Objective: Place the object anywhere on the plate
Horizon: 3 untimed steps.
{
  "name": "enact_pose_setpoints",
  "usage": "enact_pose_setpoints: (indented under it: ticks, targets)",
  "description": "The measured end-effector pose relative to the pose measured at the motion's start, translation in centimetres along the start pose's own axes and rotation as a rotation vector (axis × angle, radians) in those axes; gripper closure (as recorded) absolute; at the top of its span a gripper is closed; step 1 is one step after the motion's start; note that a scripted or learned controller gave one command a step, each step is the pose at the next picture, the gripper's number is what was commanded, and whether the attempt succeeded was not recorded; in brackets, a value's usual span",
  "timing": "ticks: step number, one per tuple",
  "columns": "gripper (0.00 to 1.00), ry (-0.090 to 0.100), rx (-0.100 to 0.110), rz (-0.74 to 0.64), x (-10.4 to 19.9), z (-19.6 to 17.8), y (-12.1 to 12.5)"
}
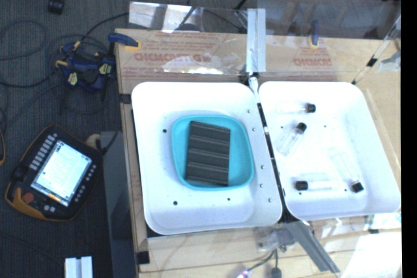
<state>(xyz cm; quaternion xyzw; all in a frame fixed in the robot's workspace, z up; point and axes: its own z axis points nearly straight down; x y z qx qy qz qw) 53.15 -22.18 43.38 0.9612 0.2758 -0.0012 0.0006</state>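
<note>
camera view. two shallow white bins sit side by side on the bench. the left bin (202, 215) carries a light-blue plate (242, 169) near its centre. a dark ribbed block (208, 153) lies flat on the plate, its long sides running toward the bin's far and near edges, and it sits fully within the plate rim. the right bin (374, 140) carries several clear vials with black caps: one vial (307, 107) near the far edge, a second vial (294, 135) below it toward the bin's left side, a third vial (313, 185) along the near edge, and a fourth vial (349, 180) toward the near right corner. the clear bodies are hard to trace against the white bin.

tool state: cannot be told from this view, neither how far open the gripper is nor whether it has hold of anything.

step in hand: if the ribbed block is the task's object, it already rests on the plate and the placement reads as done. if a vial is the object, none is on the plate and the pick is not yet started.

next move: in the second case, the arm would need to descend over one vial in the right bin, close across its narrow body, lift it clear of the bin wall, and release over a bare part of the plate beside the block.

outside the bins, a teach pendant (55, 172) lies on the floor to the left.
</note>
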Motion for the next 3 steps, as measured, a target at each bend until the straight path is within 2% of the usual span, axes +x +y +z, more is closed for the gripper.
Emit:
enact_pose_setpoints:
  ticks: [2,3]
  targets:
    - [0.0,-0.001,0.002,0.281,5.8,0.0,3.7]
    - [0.0,-0.001,0.002,0.358,4.3,0.0,2.9]
